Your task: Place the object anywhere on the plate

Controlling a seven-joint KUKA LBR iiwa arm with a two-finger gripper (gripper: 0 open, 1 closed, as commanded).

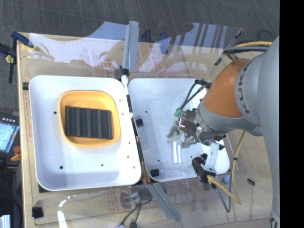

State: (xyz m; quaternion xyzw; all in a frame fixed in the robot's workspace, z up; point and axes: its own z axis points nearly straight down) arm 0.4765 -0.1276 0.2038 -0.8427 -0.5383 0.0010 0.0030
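Note:
A yellow plate (71, 101) with rounded corners lies in the left bin (42, 165). A dark grey ribbed rectangular object (89, 122) rests flat on the plate's middle. My gripper (176, 152) is over the right bin (152, 99), pointing down at the bin's lower middle floor, well to the right of the plate. Nothing shows under or in it. The grey and orange arm (228, 99) covers the right bin's right side.
Two small dark bits lie in the right bin, one near its left wall (138, 122) and one by the front left corner (155, 173). A metal bar (129, 46) stands behind the bins' shared edge. Cables (223, 184) hang by the front right corner.

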